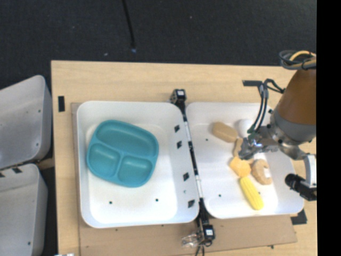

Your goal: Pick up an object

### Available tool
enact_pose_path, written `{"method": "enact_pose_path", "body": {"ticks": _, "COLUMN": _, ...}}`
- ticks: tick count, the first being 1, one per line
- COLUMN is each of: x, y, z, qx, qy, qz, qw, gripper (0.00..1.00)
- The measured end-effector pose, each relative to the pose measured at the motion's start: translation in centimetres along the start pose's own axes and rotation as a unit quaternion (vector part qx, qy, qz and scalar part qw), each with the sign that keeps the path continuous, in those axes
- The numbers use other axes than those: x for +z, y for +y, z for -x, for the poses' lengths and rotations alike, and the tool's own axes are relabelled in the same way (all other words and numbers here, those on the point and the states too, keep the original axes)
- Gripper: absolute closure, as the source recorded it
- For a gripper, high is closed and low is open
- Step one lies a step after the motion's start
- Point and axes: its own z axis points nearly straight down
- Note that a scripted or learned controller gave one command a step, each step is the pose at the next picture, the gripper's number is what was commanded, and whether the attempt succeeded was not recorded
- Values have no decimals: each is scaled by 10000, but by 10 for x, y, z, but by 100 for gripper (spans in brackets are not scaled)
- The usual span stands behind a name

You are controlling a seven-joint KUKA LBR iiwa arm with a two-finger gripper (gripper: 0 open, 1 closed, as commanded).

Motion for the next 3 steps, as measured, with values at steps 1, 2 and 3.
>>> {"method": "enact_pose_path", "body": {"ticks": 1, "x": -37, "y": 2, "z": 1, "qx": -6, "qy": 3, "qz": -6, "qw": 10000, "gripper": 100}}
{"method": "enact_pose_path", "body": {"ticks": 2, "x": -30, "y": 25, "z": -54, "qx": -20, "qy": 8, "qz": -23, "qw": 10000, "gripper": 100}}
{"method": "enact_pose_path", "body": {"ticks": 3, "x": -24, "y": 39, "z": -115, "qx": -21, "qy": 9, "qz": -23, "qw": 10000, "gripper": 100}}
